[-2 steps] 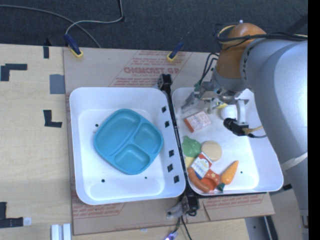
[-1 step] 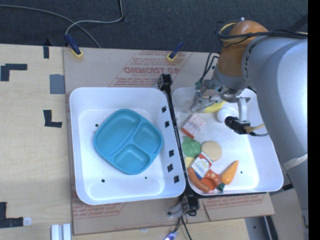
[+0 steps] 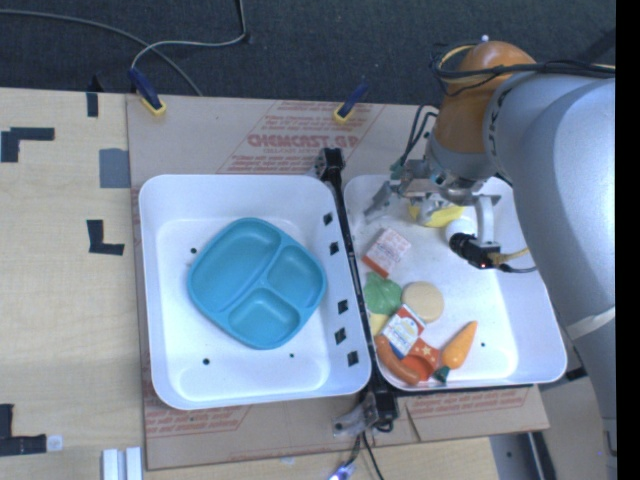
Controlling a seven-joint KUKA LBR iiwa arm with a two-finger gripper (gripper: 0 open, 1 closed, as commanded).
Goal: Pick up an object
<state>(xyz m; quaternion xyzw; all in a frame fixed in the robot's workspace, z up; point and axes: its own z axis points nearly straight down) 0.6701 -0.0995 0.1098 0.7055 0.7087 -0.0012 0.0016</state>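
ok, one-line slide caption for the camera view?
KUKA arm's gripper low over the right bin of toy food; blue divided plate in the left bin.

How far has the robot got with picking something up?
Nothing looks picked up yet. The pincer is low in the right bin, at its far end, right by a yellow toy. The carrot, the green toy and the other food toys lie in that bin. Gripping one and lifting it is left.
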